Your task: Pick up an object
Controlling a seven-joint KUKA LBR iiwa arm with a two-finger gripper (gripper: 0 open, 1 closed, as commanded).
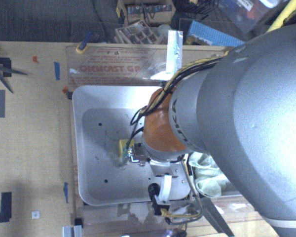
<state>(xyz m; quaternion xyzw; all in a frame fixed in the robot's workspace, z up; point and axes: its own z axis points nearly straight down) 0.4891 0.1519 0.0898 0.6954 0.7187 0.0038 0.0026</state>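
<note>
I'm reaching low into the white bin (89, 132), pincer (138, 157) by the yellow block (123, 147), can't tell my grip, nothing lifted yet.

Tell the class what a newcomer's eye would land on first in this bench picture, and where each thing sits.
The huge grey arm fills the right half, its orange band hanging over the white bin in the middle. Beneath the band, a small yellow-green object lies on the bin floor. A pale crumpled cloth peeks out at the arm's lower edge.
</note>
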